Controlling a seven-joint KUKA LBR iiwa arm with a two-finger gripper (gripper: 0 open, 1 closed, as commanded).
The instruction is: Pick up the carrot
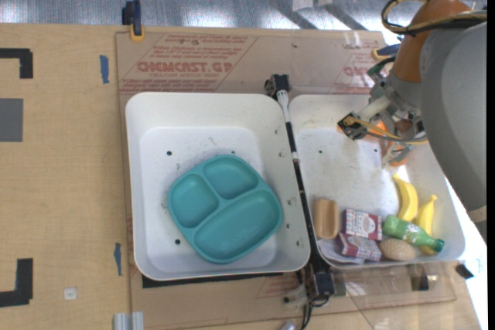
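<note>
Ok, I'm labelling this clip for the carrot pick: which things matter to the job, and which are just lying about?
For the job: gripper; carrot, the orange bit partly hidden beneath it; right bin around both.

Lying about: bananas; green bottle; red-and-white carton; bun; teal plate in the left bin.

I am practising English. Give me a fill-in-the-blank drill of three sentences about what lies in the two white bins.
1. The teal plate is divided into ___ compartments.
2. This plate lies in the white bin on the view's ___ side.
3. In the other bin, the bottle next to the yellow bananas is ___ in colour.

Missing words: three; left; green.
</note>
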